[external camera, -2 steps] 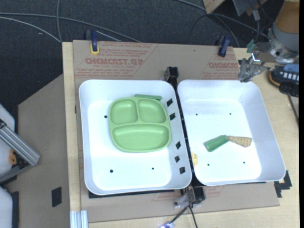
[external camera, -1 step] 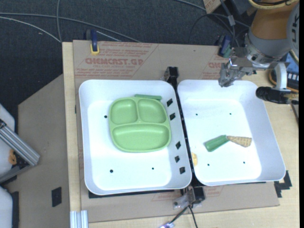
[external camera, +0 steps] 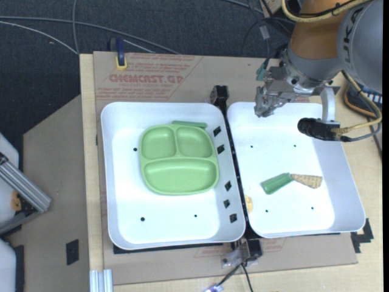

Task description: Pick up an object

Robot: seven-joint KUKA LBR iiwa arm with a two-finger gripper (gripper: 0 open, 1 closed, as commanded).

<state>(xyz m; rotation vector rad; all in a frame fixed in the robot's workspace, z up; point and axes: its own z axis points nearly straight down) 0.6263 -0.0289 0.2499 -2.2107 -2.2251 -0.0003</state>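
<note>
A green divided plate (external camera: pixel 179 159) lies in the left bin (external camera: pixel 115 163). In the right bin (external camera: pixel 340 175) lies a small green piece (external camera: pixel 275 183) joined end to end with a tan waffle cone (external camera: pixel 307 180), near the bin's middle. My gripper (external camera: pixel 266 106) hangs over the far left corner of the right bin, well above and behind the green piece and cone. Nothing shows between its fingertips.
A black clip row (external camera: pixel 226 163) runs along the seam between the two bins. A black cable end (external camera: pixel 316 127) with a yellow cord hangs over the right bin's far right. Cardboard (external camera: pixel 146 78) lies under both bins.
</note>
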